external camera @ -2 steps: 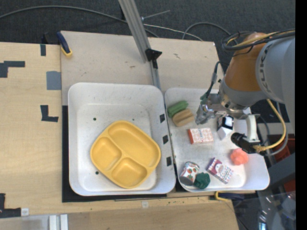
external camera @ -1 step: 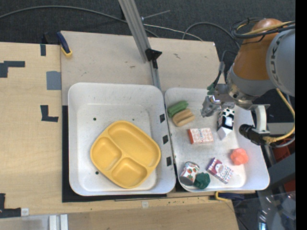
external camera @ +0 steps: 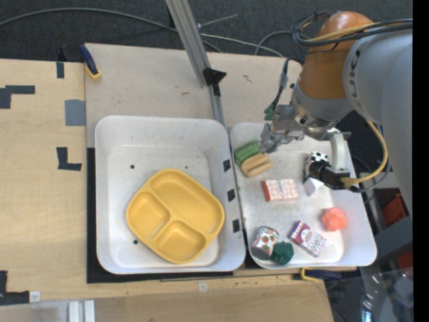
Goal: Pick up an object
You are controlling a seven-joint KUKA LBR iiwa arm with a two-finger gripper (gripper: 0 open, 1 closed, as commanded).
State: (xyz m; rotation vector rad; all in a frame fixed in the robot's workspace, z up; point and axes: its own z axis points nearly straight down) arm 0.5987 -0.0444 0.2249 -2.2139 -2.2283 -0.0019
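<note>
My end effector (external camera: pixel 271 139) hangs over the tan roll (external camera: pixel 255 166) and green block (external camera: pixel 246 151) near the right bin's (external camera: pixel 358 250) far-left corner (its grip I cannot tell). It might bump both away.

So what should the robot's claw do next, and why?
Probably go straight down a little. The gripper hangs in the right bin, just above the green block and the tan bread-like piece lying side by side at the bin's upper left corner. Nothing is seen between its fingers, so lowering onto one of them looks like the next step before closing.
</note>
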